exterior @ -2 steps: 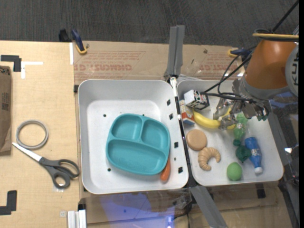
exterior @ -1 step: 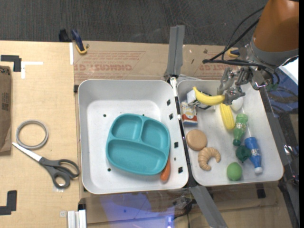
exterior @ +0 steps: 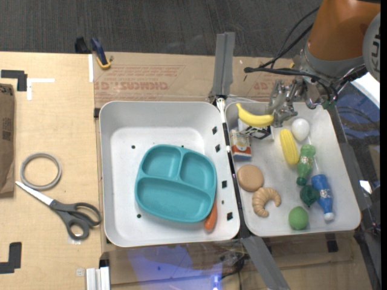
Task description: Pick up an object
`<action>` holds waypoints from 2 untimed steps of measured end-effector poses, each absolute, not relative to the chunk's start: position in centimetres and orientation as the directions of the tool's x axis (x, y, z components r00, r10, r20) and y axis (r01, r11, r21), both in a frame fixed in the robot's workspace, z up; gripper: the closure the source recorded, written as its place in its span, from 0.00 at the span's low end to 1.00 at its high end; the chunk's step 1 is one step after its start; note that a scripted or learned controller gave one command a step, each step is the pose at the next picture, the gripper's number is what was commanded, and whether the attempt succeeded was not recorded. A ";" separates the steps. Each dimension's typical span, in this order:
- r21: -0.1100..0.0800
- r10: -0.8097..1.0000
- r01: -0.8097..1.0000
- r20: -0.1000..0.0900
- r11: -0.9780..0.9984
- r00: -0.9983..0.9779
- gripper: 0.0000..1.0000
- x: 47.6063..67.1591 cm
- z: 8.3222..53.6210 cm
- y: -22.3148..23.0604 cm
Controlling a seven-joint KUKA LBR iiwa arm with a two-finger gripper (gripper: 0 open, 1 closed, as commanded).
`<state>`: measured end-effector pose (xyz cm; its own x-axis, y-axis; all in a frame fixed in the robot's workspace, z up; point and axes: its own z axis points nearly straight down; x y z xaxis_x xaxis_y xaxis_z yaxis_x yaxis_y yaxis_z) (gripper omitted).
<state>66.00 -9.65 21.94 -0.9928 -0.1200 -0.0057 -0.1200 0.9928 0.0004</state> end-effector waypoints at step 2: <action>-0.002 -0.175 -0.174 -0.006 0.985 -0.985 1.00 65.0 32.0 -14.2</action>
<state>64.99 -14.22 32.00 -0.9846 -0.1745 -0.0058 -0.1745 0.9847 -0.0023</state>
